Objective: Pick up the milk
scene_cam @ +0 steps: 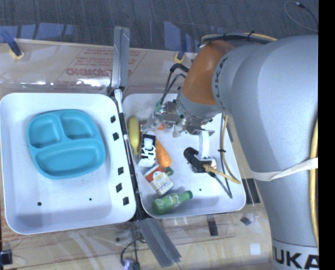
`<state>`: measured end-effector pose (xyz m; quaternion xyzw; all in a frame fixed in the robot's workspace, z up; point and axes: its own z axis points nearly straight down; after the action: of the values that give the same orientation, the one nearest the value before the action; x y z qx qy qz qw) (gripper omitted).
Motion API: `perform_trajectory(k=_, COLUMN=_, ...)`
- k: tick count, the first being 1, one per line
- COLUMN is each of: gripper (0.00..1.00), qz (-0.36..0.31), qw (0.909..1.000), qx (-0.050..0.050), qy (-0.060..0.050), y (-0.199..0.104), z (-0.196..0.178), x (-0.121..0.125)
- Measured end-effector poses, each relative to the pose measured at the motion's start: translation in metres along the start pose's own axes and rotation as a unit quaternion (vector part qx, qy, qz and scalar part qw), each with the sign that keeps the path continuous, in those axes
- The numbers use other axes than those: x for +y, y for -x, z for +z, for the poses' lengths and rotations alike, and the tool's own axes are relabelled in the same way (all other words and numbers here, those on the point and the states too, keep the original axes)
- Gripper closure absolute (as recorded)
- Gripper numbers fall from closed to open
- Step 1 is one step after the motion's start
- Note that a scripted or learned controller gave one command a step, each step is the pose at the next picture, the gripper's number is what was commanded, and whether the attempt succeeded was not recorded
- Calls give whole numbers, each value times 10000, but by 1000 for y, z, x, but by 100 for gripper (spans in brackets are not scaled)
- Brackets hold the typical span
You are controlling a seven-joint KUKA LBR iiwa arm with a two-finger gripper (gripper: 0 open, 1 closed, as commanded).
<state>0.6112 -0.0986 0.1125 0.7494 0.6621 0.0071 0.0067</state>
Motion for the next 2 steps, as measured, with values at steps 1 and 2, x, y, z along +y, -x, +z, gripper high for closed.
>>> perform_trajectory(k=1, gripper=0, qz=-397, qw=9992, qx=-2, qy=-108, y=-6, z=-49, x=21)
perform_trajectory(k=2, gripper=0, qz=137, qw=9999, qx=-23, qy=-82, y=-4, z=18, x=-10)
